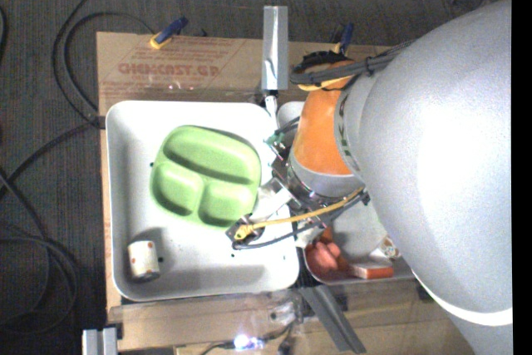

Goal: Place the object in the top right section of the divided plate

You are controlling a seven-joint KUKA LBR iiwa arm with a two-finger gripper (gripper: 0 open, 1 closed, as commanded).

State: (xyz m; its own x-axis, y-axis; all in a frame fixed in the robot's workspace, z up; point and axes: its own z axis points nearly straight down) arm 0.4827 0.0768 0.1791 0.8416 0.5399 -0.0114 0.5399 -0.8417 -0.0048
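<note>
From my remote seat I see the green divided plate [206, 174] lying in the left white bin [125, 179], toward its upper right part, with one long section on its far side and two smaller sections on its near side. All three sections look bare. A small white cylinder with a reddish end [144, 258] lies on its side in the near left corner of that bin, well apart from the plate.

The arm [432, 170] comes in from the right and covers most of the right bin [349, 278]; its orange band [320, 137] sits just beside the plate's right edge. The pincer [274, 199] hangs at the plate's lower right rim, over the divide between the bins, and I cannot tell its state because the wrist and a yellow cable [291, 219] hide it.

In the near strip of the right bin some reddish and orange items [349, 262] peek out under the arm; I cannot make out what they are. Cardboard [166, 66] covers the tabletop behind the bins, held by a blue and yellow clamp [168, 32].
</note>
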